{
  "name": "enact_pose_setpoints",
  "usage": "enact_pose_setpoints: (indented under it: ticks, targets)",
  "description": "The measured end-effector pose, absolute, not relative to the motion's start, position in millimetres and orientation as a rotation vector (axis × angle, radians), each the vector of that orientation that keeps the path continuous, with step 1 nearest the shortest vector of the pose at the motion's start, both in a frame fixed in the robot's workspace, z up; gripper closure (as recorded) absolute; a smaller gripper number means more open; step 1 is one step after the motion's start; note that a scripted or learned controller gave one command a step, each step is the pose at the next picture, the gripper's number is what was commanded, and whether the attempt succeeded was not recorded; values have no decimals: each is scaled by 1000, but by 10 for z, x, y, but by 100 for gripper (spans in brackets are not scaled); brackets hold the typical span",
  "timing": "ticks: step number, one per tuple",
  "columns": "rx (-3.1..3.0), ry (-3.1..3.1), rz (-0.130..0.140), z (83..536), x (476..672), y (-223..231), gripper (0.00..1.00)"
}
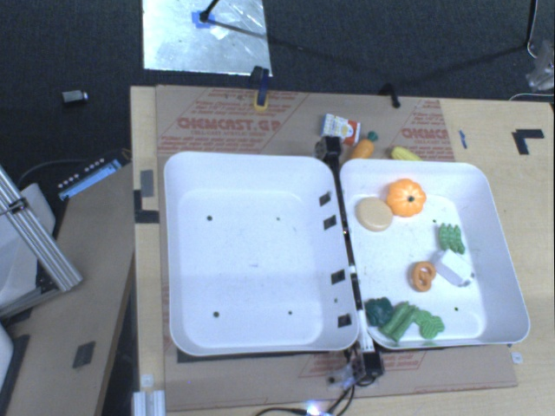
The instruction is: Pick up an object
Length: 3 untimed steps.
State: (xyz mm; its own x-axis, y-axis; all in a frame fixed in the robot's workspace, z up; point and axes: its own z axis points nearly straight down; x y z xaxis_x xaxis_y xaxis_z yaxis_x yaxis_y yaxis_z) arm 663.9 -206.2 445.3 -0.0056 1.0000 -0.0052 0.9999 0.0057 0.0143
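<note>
The right bin (499,232) holds several small objects. An orange pumpkin-like ball (405,197) lies near its back edge, with a pale beige disc (375,214) just left of it. A small green ridged piece (450,237) rests toward the right wall. Below it lie a white block (452,269) and a brown pretzel-shaped ring (422,276). A cluster of green vegetable-like pieces (402,318) sits at the front left corner.
The left bin (186,180) adjoins the right one along a clipped seam. Behind the bins on the cardboard lie a small red-white carton (340,128), an orange carrot-like toy (362,148) and a yellow piece (405,154). A metal frame (35,241) stands at far left.
</note>
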Motion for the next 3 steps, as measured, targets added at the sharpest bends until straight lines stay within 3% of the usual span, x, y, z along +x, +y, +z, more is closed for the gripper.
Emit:
enact_pose_setpoints:
  ticks: [1, 2, 3]
  targets:
    - [2221, 2226, -4, 5340, 5448, -1861, 100]
    - [2219, 2222, 1, 4883, 4984, -1946, 100]
    - [2214, 2223, 3, 5092, 5125, -1973, 100]
